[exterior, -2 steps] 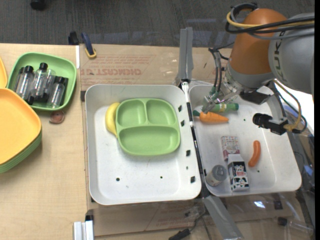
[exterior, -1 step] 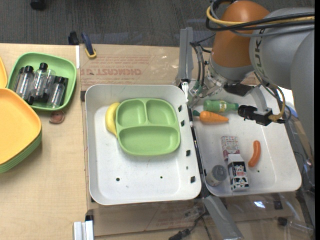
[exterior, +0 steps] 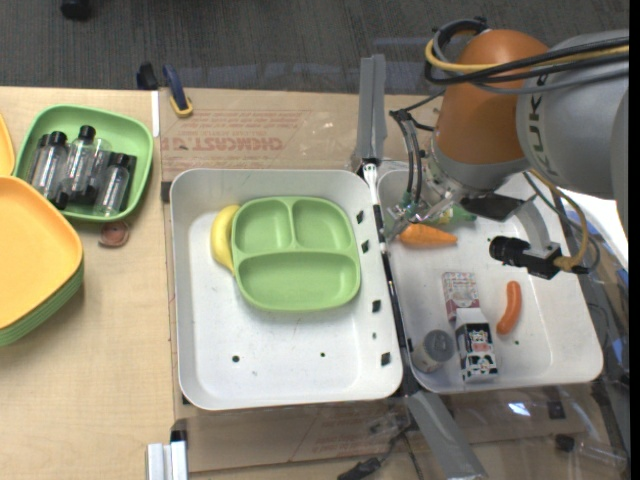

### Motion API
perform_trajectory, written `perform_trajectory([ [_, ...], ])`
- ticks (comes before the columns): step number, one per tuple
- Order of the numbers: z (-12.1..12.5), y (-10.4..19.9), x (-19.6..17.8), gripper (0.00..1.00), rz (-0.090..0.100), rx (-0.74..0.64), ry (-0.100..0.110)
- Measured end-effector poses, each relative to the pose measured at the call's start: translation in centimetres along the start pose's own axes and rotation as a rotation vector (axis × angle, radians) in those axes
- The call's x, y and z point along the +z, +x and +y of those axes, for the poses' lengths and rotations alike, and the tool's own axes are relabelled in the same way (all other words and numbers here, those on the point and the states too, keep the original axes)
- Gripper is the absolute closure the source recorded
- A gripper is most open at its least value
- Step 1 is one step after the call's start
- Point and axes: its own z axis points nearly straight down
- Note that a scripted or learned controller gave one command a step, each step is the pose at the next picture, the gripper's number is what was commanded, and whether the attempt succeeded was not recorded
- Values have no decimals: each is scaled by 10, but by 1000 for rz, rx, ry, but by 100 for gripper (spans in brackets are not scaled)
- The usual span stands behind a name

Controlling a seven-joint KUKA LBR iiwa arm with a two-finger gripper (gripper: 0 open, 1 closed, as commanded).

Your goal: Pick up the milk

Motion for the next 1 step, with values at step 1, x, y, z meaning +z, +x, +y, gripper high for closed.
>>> perform_trajectory([
  [1,26,-35,-12,100,-2,212,0],
])
